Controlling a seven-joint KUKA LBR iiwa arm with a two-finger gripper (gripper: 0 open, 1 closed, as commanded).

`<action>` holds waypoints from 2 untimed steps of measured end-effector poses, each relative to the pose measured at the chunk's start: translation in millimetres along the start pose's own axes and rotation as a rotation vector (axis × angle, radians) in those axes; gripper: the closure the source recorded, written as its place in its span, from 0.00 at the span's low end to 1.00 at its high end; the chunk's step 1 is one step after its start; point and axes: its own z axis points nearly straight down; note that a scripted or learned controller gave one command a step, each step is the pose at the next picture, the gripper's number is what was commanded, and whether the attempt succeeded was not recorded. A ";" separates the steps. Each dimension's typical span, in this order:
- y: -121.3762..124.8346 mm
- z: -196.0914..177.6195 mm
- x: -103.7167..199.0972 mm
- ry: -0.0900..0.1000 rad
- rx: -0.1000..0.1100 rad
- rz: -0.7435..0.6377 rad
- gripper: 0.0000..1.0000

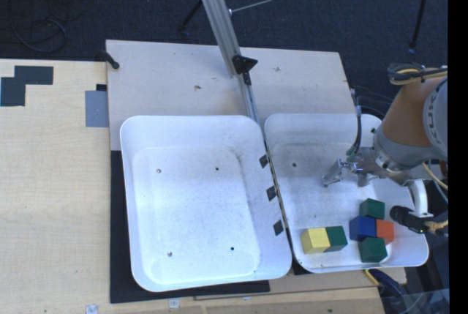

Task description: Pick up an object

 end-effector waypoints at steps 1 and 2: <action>-2.1 -2.6 -0.7 0.001 0.003 0.002 0.00; 75.4 -2.2 24.0 0.002 -0.001 0.000 0.00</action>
